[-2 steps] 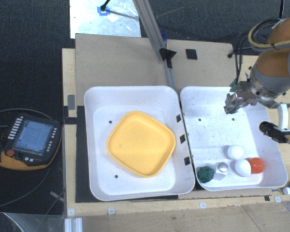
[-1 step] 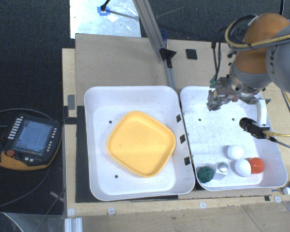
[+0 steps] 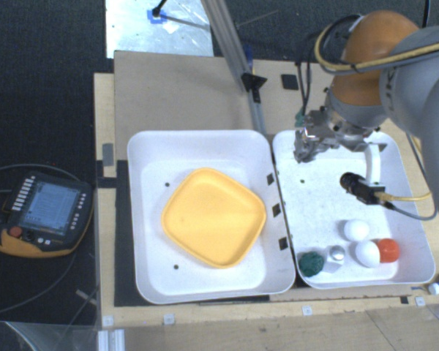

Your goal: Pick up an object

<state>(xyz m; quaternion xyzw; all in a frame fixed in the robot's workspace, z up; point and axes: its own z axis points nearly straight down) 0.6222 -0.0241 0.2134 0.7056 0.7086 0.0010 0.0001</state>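
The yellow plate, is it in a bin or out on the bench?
In: the yellow plate lies flat inside the left bin.

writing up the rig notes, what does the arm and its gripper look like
The arm is a thick, rounded grey tube with a glossy orange band above the wrist. A yellow cable loops over the orange part, with dark cables beside it. The gripper is a small cluster of grey metal parts, with a white bracket and a black cylinder beside it.

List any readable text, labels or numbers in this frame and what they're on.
No text can be read in this view.
Teach pendant left of the bench: its screen is lit, but the content is too small and blurred to read.
Yellow plate, white balls and both bins: no markings visible.
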